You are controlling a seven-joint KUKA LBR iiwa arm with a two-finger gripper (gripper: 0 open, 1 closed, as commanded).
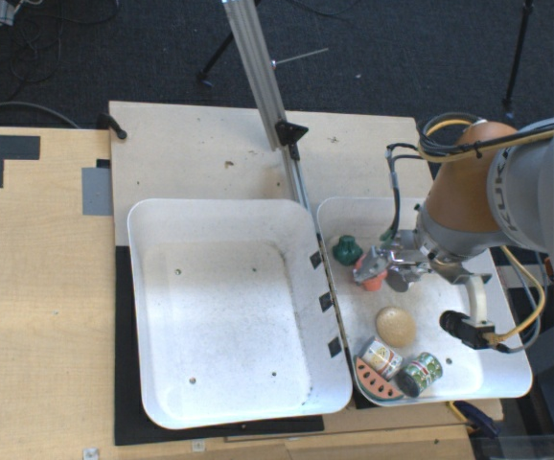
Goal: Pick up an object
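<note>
1. I see a small red-orange object (373, 278) in the right bin (507, 377), toward its upper-left part, directly at the tip of the gripper (380, 268). It touches the metal of the fingers or sits just under them; I cannot tell which.
2. I cannot tell the state of the hand: the tip is a blur of grey metal over the red piece.
3. Just to the upper left of the gripper lies a dark green object (347, 250), close to the bin's left wall.
4. Below the gripper, apart from it, rests a round tan object (396, 326), like a bread roll.
5. Near the bin's lower edge I note a small can with a printed label (382, 357), a green-ended can (421, 372) just beside it on the right, and a watermelon-slice shape (378, 384) against the lower rim.
6. The arm (488, 195) enters from the right, its orange band above the wrist, cables looping around it.
7. The left bin (162, 257) lies alongside, touching or nearly touching the right one.
8. A slanted aluminium bar (258, 65) rises behind the bins.
</note>
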